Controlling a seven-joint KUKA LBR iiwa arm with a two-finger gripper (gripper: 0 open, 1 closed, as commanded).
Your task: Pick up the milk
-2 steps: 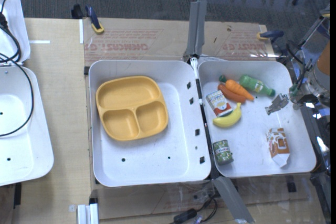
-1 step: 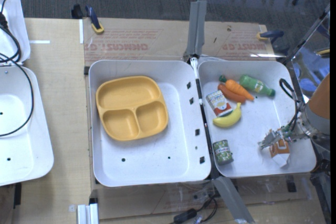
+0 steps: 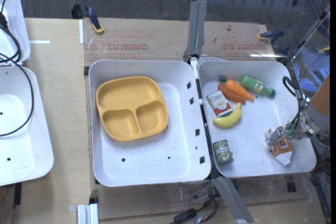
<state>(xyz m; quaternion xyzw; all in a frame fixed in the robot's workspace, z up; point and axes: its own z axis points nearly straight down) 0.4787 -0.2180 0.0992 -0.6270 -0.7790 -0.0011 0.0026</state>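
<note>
cam: single, fixed overhead | facing: down at a slant | range: mid, both white bins (image 3: 100, 128) framed

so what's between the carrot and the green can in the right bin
In the camera view, the banana lies between them, with a small white carton just above it, beside the carrot.

A tan bench (image 3: 58, 39) bears 2 white bins, left (image 3: 105, 165) and right (image 3: 252, 165), side by side.
</note>
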